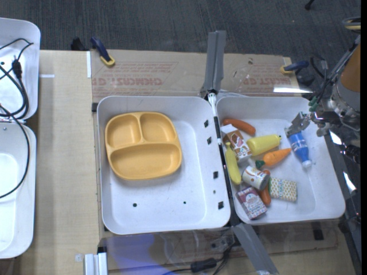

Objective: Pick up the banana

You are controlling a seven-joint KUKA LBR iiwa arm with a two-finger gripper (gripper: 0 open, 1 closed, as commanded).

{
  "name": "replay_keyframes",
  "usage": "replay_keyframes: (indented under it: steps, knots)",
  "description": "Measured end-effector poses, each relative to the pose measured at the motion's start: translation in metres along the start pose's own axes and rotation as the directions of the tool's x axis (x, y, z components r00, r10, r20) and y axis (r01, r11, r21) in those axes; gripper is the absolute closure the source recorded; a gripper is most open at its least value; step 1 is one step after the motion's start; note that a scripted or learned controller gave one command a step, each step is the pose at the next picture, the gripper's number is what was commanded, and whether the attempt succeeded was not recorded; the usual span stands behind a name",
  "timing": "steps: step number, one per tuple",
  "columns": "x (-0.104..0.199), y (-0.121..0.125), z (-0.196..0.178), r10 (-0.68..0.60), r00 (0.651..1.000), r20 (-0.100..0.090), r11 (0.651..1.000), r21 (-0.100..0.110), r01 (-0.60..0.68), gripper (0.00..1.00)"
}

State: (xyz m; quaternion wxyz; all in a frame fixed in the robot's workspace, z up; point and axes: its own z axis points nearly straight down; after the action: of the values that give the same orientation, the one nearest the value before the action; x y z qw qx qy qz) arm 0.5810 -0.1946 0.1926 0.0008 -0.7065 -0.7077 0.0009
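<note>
The banana [232, 166] is a slim yellow fruit lying lengthwise along the left wall of the right bin [327, 205], wedged between that wall and a small carton [237, 142] and a can [254, 176]. My gripper [308, 124] hangs over the bin's upper right part, well to the right of the banana and just above a blue bottle [299, 147]. Nothing can be seen held in it.
The right bin also holds a yellow squash-like piece [264, 144], two orange carrots [239, 125] [276, 157], a patterned box [283, 189] and a dark red packet [251, 203]. A yellow divided plate [143, 145] lies in the left bin [166, 211].
</note>
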Motion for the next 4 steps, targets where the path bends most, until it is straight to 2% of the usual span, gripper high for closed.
replay_keyframes:
  steps: [1, 2, 3, 4]
  knots:
    - [0.029, 0.032, 0.077, -0.163, 0.987, 0.009, 0.986, -0.025, 0.163, 0.0]
    - [0.074, 0.026, 0.1, -0.247, 0.969, 0.002, 0.969, -0.003, 0.247, 0.0]
    - [0.084, 0.032, -0.081, -0.339, 0.941, 0.003, 0.941, -0.002, 0.339, 0.0]
    - [0.078, 0.025, 0.079, -0.297, 0.955, 0.012, 0.955, -0.022, 0.297, 0.0]
